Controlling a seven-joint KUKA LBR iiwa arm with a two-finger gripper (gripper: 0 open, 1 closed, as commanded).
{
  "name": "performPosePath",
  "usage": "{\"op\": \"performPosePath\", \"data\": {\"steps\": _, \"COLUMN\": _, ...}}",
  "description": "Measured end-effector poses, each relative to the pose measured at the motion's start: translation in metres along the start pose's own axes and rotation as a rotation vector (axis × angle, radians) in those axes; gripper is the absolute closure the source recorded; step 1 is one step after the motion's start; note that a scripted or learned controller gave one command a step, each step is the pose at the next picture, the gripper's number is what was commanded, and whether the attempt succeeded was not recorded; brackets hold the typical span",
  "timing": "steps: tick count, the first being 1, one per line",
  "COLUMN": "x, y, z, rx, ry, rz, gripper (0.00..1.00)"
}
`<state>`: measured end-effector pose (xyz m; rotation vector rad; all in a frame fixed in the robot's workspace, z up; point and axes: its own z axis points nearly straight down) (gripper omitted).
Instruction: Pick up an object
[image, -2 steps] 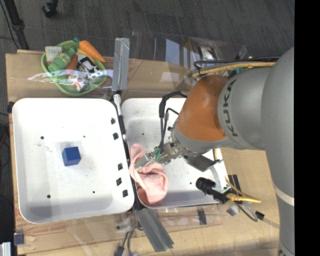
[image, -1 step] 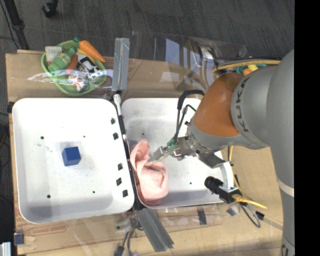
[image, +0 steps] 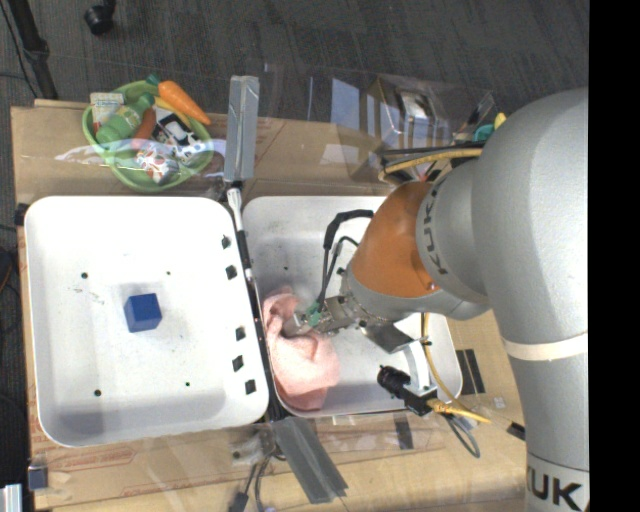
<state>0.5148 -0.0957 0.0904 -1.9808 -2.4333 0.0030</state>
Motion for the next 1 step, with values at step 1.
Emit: {"op": "performPosePath", "data": {"steps": 1, "x": 0.0007, "y": 0.0, "z": -0.0082, "rx": 0.005, "ry": 0.003, "rz": -0.005, "gripper": 1.0}}
